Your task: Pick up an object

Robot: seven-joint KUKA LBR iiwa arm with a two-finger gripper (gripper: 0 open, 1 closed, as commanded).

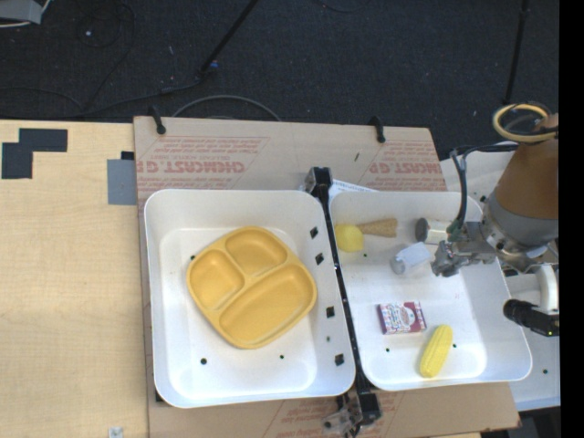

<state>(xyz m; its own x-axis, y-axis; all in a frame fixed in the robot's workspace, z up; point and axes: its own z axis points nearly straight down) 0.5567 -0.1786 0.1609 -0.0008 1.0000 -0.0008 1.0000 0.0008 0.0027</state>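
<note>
- Yellow plastic corn (436,350) lies nearest you at about 5 o'clock in the right bin (511,359), close to the front wall; a descent there could pin it against the rim and squirt it sideways.
- The small pink-and-white packet (401,318) lies flat just beside it, so your jaws may slide over it rather than bite.
- The gripper (449,261) hangs at 3 o'clock of that bin; whether it is released or clenched you cannot tell, and nothing visibly sits in it.
- The grey cylinder (411,259) lies just beside it and looks likely to roll if nudged.
- Farther back, the yellow ball (349,237) and tan cone (378,228) crowd the divider.
- The yellow tray (252,286) fills the left bin (173,372).
</note>
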